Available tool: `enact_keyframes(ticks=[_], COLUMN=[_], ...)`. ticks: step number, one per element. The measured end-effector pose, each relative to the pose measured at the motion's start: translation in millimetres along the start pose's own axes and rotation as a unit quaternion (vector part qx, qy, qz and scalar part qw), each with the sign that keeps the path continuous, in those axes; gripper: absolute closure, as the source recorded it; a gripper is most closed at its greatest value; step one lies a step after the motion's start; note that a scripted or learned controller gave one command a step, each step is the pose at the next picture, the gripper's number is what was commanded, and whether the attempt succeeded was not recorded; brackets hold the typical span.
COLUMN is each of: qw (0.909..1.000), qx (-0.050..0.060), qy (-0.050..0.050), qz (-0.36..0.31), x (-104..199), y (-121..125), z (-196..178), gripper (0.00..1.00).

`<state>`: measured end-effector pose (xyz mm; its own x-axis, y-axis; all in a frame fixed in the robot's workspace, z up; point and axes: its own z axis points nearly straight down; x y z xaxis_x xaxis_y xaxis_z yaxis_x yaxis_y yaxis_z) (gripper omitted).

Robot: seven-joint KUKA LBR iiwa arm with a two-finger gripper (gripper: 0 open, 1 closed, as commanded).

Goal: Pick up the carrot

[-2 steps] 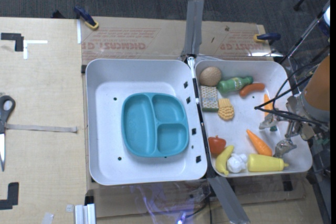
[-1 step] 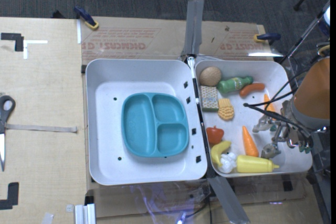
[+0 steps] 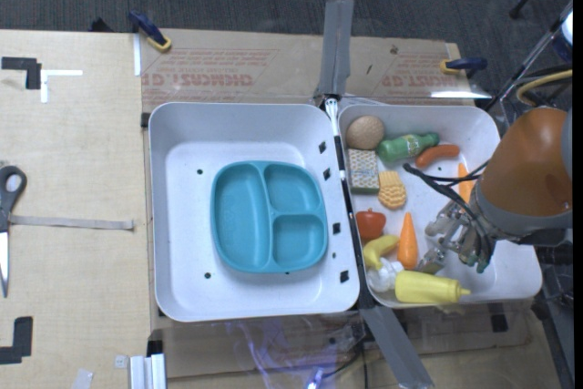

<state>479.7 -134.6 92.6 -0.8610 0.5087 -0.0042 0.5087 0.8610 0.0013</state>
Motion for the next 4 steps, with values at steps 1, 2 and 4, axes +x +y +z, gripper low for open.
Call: enact_keyframes(ticks=[1,2,4], qw=[0.9985,0.9590,0.9979], qx=[0.001,0.002,-0.003], qy=[0.001,0.002,0.005], qz=[0.055,0.283,0.064], x=[-34.0,-66.7,-89.3], y=[68.6,83.0,-39.7], z=[-1.0,1.2,0.8], gripper=[0.00,0.00,0.00])
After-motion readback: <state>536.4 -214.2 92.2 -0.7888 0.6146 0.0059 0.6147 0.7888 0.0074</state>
